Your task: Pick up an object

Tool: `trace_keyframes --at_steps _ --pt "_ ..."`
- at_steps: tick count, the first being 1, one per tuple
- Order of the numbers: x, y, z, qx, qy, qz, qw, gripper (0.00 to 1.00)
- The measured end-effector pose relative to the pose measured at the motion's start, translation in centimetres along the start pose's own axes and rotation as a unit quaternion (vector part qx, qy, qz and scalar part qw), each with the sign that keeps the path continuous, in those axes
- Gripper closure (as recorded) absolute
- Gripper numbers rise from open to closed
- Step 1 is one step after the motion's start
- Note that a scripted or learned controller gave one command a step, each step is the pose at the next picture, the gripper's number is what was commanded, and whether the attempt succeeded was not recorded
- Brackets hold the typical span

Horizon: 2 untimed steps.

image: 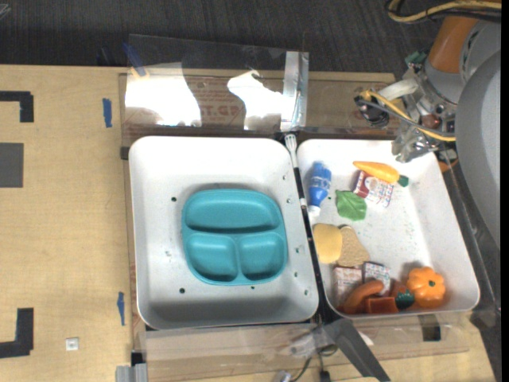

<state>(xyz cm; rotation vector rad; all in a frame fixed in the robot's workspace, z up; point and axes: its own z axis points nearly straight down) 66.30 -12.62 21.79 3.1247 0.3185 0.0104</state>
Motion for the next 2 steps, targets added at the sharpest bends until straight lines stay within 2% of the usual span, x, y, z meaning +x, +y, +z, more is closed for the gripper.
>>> trace_keyframes --at_steps 1,2 --pt "-0.7 -0.1 5.9 0.003 -0.008 0.001 1.0 1.0" --pt "-2.1 4.2 5.8 0.001 -0.005 0.002 1.0 1.0"
